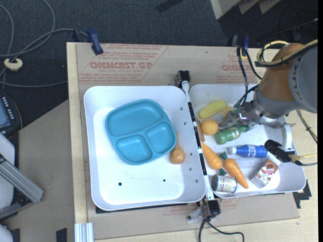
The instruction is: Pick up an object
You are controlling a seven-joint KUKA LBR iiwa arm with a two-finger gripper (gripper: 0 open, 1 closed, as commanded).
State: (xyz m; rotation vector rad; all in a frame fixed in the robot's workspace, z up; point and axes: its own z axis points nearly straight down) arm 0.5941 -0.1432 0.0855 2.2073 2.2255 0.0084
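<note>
Tool (235,119): low in the right bin (295,178), over the green bottle (228,133); grip state cannot be told
Right bin: green bottle, corn (212,109), orange ball (209,127), 2 carrots (236,173), blue bottle (249,150), can (223,184)
Left bin (136,185): blue plate (140,131); brown pear (177,155) touching its edge
</note>
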